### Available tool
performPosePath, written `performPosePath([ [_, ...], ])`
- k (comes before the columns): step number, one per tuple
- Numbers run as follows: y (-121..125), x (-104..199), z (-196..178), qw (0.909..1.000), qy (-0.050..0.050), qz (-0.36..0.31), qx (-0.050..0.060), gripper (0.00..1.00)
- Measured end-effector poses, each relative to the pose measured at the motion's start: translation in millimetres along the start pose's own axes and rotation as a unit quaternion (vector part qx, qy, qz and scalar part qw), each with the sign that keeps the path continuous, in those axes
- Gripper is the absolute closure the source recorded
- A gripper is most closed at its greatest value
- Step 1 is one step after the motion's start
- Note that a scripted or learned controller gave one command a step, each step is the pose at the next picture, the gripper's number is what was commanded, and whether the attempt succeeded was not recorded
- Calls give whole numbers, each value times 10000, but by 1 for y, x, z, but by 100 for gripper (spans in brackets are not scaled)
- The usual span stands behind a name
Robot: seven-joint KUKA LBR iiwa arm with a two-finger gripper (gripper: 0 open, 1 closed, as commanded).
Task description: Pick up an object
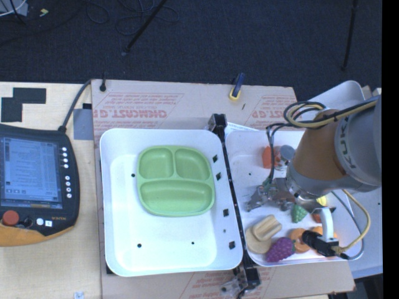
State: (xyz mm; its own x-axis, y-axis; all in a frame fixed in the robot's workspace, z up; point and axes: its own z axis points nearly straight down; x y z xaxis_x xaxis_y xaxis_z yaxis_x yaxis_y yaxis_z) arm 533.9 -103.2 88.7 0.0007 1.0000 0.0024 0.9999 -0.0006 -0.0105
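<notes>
My gripper reaches down into the right bin, its grey metal fingers low near the bin's middle left. Just below it lies a tan bread-like piece. A purple grape bunch sits by the bin's front edge, with an orange piece to its right. A green toy lies right of the gripper. An orange block and a grey object sit farther back. The arm's orange band covers part of the bin.
The left bin holds a green divided plate. A black divider runs between the bins. A teach pendant lies at the far left. Cables loop around the arm at the right.
</notes>
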Motion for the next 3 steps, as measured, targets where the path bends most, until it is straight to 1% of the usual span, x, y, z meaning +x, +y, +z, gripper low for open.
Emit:
performPosePath([
  [1, -1, 0, 2, 10000, -1, 12, -26, 0],
  [2, -1, 0, -9, 10000, -2, 38, -23, 100],
  [3, -3, -5, -52, 10000, -11, 22, -54, 100],
])
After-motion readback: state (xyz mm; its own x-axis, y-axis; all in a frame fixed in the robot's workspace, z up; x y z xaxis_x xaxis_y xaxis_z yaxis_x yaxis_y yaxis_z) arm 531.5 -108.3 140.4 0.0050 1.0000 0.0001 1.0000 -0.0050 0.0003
